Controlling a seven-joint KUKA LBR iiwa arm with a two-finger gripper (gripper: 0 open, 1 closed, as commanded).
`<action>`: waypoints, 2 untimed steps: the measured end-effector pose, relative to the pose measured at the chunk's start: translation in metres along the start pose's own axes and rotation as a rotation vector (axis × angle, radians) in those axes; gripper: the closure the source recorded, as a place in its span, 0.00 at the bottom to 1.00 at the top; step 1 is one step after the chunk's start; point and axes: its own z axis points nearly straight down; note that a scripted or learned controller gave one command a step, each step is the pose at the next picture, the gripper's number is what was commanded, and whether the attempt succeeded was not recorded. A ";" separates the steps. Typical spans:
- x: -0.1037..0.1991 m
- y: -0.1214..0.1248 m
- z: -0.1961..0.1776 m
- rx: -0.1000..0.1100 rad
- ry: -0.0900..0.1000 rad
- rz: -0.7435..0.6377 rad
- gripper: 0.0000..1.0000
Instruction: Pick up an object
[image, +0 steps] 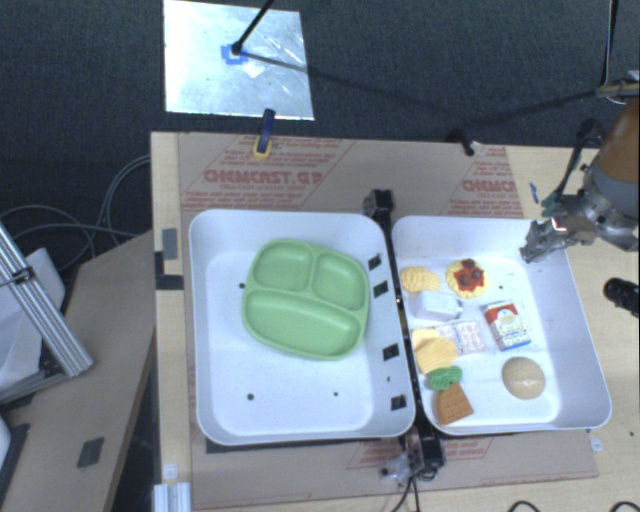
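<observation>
The arm (618, 165) runs off the right edge just past its wrist, above the far corner of the right bin (588, 345). The pincer (533, 248) is small and blurred. In that bin, the print on 2 things, the red carton (507, 325) and the clear packet (463, 337), is too small to read. A green piece (445, 378) covers the top of the brown piece (454, 404) and the lower edge of the yellow piece (433, 351). The metal frame (40, 320) is cut by the left edge, and the silver sheet (238, 62) by the top edge.
</observation>
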 end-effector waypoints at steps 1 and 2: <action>0.055 0.001 0.010 0.004 0.002 -0.005 1.00; 0.114 0.001 -0.001 0.003 0.002 -0.005 1.00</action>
